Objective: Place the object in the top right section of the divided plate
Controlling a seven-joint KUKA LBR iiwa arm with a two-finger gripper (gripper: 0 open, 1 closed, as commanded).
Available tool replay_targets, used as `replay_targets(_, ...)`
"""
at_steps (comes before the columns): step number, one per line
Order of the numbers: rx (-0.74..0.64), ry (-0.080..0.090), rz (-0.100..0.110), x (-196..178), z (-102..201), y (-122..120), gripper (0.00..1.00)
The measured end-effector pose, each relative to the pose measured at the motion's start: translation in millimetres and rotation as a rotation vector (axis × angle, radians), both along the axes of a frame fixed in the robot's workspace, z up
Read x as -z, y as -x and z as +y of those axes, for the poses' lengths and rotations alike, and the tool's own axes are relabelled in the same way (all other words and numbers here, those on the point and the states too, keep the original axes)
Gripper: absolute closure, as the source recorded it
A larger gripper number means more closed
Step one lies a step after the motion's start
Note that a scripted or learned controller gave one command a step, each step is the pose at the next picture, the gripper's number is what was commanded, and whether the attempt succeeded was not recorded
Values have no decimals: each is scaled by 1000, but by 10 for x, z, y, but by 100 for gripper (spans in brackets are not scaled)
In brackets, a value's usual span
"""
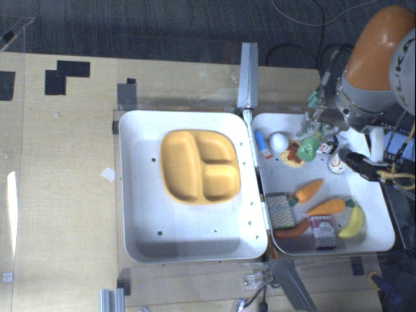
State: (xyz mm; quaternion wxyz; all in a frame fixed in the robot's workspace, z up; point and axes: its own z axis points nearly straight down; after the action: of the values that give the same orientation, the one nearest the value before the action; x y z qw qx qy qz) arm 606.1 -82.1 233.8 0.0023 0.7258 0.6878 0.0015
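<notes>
- Green and red, the small toy [304, 149] under the gripper [316, 127] looks to us like the object being fetched; it lies in the upper part of the right bin [387, 234], touching the yellow-and-red piece [292, 156] on its left and close to the white ball [278, 142].
- We cannot tell whether the gripper is spread or closed, since its tip blends into the toy below it, so we do not count the toy as held.
- Our reading of the step: the pick is under way, and the carry to the plate is not yet begun.
- To do it well, we would come straight down on the green part, away from the neighbour it touches, so that one thing alone comes up.
- We would lift high enough to pass the wall between the bins before moving left.
- We would also keep the arm [380, 51] away from the little white figure [336, 165] just to the right.
- The yellow plate [198, 166] sits in the middle of the left bin [140, 239], with one long section on its left and two smaller ones on its right.
- We aim for the upper of those two [215, 147], releasing low so the toy does not bounce over the ridge into the section below.
- Two carrots [308, 190], a banana [353, 221] and a small box [323, 231] lie lower in the right bin, well clear of our path.
</notes>
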Motion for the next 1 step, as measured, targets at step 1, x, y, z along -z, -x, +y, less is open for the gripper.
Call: replay_targets(1,80,-2,2,490,655,58,100)
